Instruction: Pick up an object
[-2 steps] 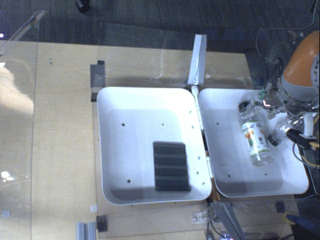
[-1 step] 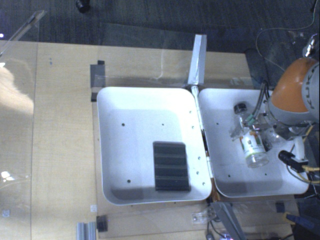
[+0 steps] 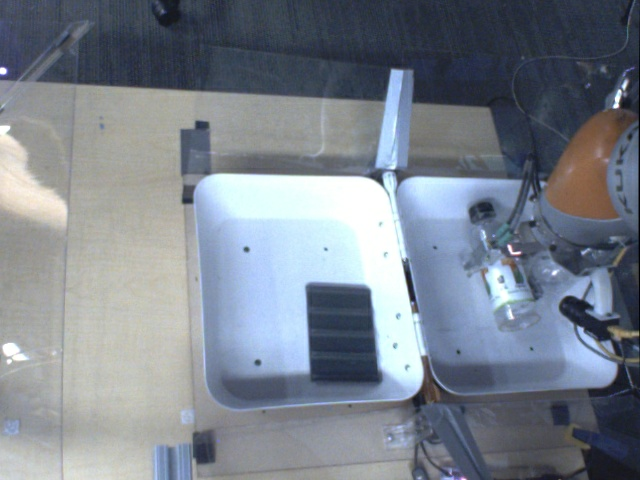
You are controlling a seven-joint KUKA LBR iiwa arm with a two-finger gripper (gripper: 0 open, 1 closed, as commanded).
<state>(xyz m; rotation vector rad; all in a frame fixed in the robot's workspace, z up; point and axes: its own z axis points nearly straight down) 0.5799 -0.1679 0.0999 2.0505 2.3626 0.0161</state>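
A clear plastic bottle [image 3: 510, 290] with a green and white label lies in the right bin [image 3: 450, 353], tilted toward the bin's right side. My gripper [image 3: 503, 245] hangs right over the bottle's upper end, below the grey wrist and its orange band [image 3: 590, 168]. The bottle's glare and the wrist blur the gripper's tip, so I cannot say whether it touches the bottle. A small dark round piece [image 3: 483, 210] sits just above the gripper, near the back of the right bin. A black ribbed rectangular block [image 3: 343, 333] lies flat in the left bin [image 3: 240, 228], toward its front right.
The raised rims of the two bins meet at a divider [image 3: 405, 268] between them. Cables [image 3: 590, 318] hang by the right bin's right edge. A grey strip [image 3: 396, 118] stands behind the bins, and a clear panel [image 3: 40, 168] covers the bench's left side.
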